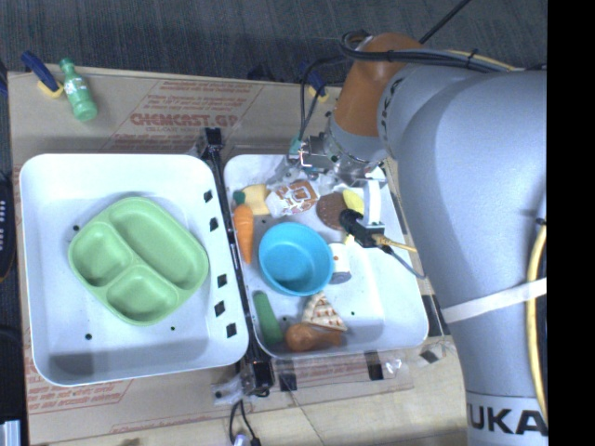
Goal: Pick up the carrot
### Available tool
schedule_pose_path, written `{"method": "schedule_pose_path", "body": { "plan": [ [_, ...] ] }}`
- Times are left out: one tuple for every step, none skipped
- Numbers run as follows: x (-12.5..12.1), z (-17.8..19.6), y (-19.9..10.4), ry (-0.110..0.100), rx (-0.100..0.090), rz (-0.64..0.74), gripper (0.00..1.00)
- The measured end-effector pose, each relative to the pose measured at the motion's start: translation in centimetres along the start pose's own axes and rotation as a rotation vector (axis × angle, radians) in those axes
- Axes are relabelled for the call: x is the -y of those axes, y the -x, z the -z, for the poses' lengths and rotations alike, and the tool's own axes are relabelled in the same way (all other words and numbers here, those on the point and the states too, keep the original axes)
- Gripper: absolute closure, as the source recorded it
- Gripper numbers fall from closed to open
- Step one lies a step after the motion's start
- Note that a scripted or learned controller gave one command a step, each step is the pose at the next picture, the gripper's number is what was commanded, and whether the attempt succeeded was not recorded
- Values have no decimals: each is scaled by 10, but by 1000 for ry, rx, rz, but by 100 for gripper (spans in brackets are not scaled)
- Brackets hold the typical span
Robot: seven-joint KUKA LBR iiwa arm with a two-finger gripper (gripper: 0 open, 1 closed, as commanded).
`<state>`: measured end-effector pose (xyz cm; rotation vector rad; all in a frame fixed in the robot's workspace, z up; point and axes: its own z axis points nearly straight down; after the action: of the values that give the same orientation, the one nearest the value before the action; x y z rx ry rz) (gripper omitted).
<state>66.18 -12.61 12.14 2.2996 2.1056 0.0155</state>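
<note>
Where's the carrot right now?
The carrot lies in the right bin, along its left wall, just left of the blue bowl and above the green cucumber.

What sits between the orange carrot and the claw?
In the camera view, a small yellow item and a white patterned piece lie between orange carrot and claw.

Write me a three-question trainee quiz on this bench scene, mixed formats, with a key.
1. True or false: the orange plastic carrot lies in the left white bin.
2. Multiple choice: what sits right beside the carrot, toward the arm? A) the round blue plastic bowl B) the green three-compartment plastic plate C) the small green bottle
3. Fill in: the carrot lies along the right white bin's ____ wall.

Key: 1 false, it lies in the right bin; 2 A; 3 left, next to the divide between the bins.
</note>
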Motion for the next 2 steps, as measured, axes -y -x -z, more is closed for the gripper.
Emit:
{"method": "schedule_pose_path", "body": {
  "plan": [
    [11, -5, -18, 16, 19, 20, 0],
    [27, 75, -108, -22, -12, 619, 0]
  ]
}}
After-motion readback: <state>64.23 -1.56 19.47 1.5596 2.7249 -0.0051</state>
